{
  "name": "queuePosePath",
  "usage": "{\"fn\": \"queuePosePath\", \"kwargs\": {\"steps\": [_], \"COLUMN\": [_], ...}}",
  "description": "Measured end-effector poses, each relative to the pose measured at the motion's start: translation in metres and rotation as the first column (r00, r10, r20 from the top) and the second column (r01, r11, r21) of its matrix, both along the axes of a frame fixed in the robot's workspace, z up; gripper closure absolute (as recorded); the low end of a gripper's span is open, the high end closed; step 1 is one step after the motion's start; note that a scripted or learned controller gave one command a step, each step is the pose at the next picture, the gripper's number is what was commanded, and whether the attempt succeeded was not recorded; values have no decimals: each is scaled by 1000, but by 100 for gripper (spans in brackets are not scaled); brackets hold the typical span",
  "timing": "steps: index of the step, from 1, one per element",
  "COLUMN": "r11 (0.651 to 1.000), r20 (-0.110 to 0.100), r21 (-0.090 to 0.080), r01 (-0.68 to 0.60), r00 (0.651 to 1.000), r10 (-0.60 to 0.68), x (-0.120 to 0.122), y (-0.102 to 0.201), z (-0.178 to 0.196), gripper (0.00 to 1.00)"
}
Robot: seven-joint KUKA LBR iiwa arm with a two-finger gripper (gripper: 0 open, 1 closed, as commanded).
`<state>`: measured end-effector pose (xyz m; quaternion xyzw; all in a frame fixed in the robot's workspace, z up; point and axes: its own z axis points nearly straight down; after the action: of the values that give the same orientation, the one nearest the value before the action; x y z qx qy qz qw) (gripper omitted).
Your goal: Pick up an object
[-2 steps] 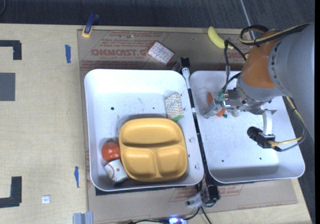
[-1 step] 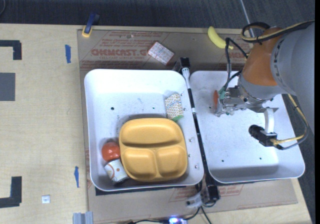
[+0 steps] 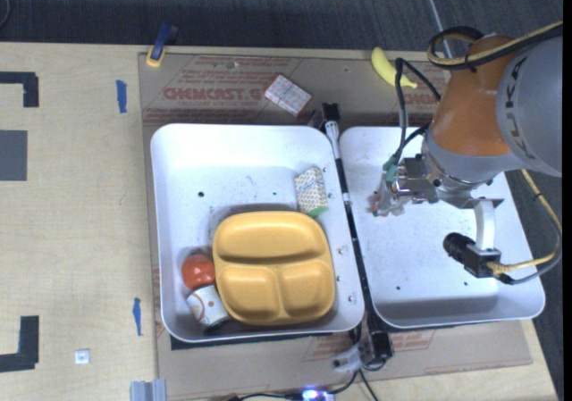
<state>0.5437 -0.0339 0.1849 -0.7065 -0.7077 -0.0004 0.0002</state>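
yellow tray [image 3: 273, 265]: sitting in the left bin [image 3: 179, 212], front half, long side running left-right, the two small compartments facing the front edge
red-and-white thing [image 3: 202, 288]: jammed against the tray's left side
patterned packet [image 3: 311, 189]: just behind the tray, by the divider
gripper [image 3: 386, 203]: over the right bin [image 3: 429, 296], near its left wall; can't tell how the pincer stands, too blurry

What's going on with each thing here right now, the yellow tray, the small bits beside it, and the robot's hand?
Yellow tray: upside down in the left bin, untouched.
Orange-and-white toy: lying against the tray's left edge.
Patterned packet: lying by the left bin's right wall.
Hand: over the right bin, holding nothing visible.
Card: flat on the bench, outside both bins.
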Motion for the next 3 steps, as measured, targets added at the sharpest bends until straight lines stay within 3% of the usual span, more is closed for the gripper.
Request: {"fn": "queuePosePath", "kwargs": {"steps": [1,2,3], "r11": [1000,1000,1000], "r20": [-1,4,2], "r21": [-1,-2,-1], "r01": [0,2,2], "r00": [1000,1000,1000], "r10": [0,-2,-2], "x": [0,31,-5], "y": [0,-67,-60], "z": [0,-99,-99], "gripper": [0,0,0]}}
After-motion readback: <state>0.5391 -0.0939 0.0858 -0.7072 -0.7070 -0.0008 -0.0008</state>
